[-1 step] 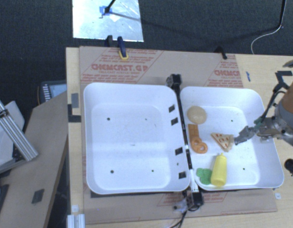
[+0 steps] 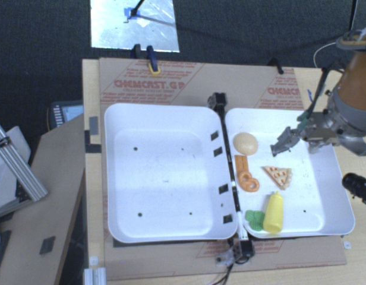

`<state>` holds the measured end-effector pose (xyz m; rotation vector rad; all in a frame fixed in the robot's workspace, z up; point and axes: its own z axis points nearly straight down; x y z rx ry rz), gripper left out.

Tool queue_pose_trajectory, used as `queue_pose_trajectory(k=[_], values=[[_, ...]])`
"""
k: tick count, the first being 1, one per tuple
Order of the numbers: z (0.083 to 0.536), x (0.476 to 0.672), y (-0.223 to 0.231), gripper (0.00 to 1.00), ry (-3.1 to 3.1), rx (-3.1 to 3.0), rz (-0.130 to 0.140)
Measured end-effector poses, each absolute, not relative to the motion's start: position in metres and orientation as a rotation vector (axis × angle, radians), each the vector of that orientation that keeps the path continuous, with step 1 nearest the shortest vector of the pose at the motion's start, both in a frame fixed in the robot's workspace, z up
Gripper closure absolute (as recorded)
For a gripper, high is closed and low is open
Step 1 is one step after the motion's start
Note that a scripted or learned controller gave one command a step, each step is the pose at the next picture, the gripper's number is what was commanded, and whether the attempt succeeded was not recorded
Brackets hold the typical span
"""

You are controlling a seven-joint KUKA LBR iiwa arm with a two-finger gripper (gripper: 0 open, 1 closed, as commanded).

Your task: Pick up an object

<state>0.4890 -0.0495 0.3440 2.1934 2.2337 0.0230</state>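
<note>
Two white bins (image 2: pixel 165 123); one bun (image 2: pixel 245 142), pretzel (image 2: pixel 247 179), pizza slice (image 2: pixel 278 174), yellow bottle (image 2: pixel 274 212), green item (image 2: pixel 254 219).

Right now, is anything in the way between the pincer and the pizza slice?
Nothing visible. The pincer hangs above the right bin, with the pizza slice just below it in the picture, only bare white floor between.

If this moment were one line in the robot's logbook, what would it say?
tool: above right bin | holding: nothing seen | nearest: pizza slice

You see a grey arm (image 2: pixel 349 126) with an orange band (image 2: pixel 356 88), a thin cable (image 2: pixel 318 94), and a dark grey gripper (image 2: pixel 282 145).
</note>
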Motion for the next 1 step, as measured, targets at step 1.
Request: queue_pose_trajectory(k=[1], values=[[0.1967, 0.4841, 0.0001, 0.00, 2.239, 2.220, -0.012]])
